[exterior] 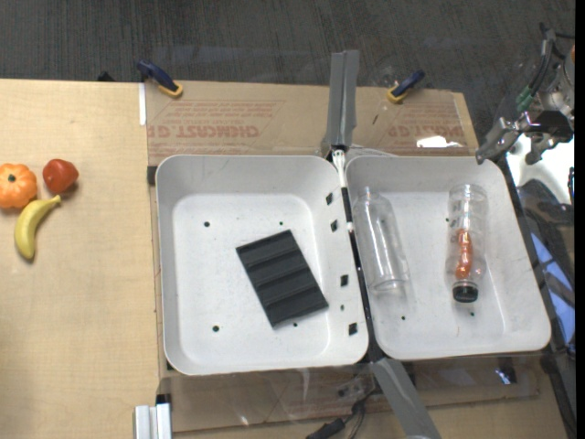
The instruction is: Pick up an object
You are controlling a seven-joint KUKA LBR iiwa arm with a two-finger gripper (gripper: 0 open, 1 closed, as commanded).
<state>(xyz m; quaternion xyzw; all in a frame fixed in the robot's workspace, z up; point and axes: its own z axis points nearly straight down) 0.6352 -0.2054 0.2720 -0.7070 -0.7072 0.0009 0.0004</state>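
A black ribbed rectangular block (281, 277) lies at a slant near the middle of the left bin (183, 337). In the right bin (521, 327) a clear empty plastic tube (381, 242) lies lengthwise on the left side. A clear bottle (463, 241) with orange contents and a black cap lies to its right. My gripper (512, 135) hangs at the far right, just beyond the right bin's back right corner, apart from all three objects. Nothing shows between its fingers.
A toy orange (15, 187), a red fruit (59, 176) and a banana (31, 226) lie on the wooden table at the far left. Both bins rest on cardboard (238, 122), fastened by two clamps (160, 78) (405, 85). A grey bar (343, 99) runs between the bins.
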